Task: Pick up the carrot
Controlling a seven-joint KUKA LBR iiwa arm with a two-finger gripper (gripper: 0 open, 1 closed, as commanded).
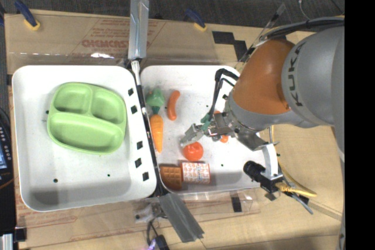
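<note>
The carrot (157,132), orange with a green leafy top (154,99), lies lengthwise along the left wall of the right bin (193,74). My gripper (195,133) hovers a short way to the carrot's right, just above a red tomato (193,151). It is open, nothing sits between its fingers, and it is apart from the carrot. The grey arm with its orange band (266,85) reaches in from the right and covers the bin's right part.
A red sausage-shaped piece (173,105) lies right of the carrot's top. A brown and red-white cylinder (186,173) rests at the bin's front wall. The left bin (35,184) holds a green divided plate (88,117). A metal divider (138,23) stands between the bins.
</note>
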